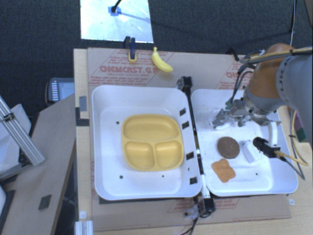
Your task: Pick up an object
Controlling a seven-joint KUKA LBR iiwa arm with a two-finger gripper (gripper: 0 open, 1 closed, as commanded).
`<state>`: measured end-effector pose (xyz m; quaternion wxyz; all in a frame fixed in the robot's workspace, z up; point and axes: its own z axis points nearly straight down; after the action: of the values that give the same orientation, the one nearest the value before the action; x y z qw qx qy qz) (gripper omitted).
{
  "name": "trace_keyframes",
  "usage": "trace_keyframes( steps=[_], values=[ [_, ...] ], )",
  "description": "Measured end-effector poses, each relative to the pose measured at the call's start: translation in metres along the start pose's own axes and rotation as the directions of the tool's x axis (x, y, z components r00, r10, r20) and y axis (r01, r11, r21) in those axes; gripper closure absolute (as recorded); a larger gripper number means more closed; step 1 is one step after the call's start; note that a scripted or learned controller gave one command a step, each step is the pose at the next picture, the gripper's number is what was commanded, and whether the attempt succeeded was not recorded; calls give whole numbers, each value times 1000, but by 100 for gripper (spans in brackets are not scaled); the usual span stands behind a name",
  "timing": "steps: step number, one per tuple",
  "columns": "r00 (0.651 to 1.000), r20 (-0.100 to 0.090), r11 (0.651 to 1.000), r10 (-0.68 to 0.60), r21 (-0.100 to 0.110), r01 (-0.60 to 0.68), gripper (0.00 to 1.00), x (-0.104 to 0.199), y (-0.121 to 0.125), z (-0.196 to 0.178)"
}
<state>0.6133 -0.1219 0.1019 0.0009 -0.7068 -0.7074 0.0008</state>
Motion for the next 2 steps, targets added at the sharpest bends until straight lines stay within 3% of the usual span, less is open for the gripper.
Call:
trace_keyframes(
  steps=[1,2],
  values=[
    [1000,1,1000,0,-3,0,0,0,1,17],
    [1000,1,1000,-1,-14,1,100,0,5,1]
  ],
)
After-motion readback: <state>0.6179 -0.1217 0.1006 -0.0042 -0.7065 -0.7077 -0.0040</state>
